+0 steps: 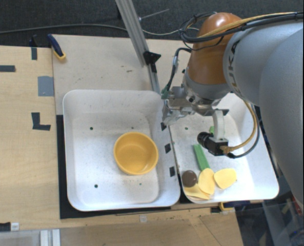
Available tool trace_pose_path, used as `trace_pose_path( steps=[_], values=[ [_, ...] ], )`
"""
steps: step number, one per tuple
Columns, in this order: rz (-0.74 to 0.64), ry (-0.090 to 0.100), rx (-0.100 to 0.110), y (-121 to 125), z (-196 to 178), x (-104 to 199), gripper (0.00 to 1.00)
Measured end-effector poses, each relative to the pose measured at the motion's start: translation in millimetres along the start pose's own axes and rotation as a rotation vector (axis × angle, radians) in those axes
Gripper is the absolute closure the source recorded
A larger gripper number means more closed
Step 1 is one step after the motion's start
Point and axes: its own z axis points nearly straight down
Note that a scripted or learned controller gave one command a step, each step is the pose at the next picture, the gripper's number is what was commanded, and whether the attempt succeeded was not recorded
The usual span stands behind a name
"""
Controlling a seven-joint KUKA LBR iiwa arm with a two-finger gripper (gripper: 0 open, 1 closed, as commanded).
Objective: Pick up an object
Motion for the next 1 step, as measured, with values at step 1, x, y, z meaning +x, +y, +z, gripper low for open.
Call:
trace_pose_path(
  steps=[1],
  values=[
    [0.002,-0.001,0.002,20.6,12.4,40.9,1.00]
  ],
)
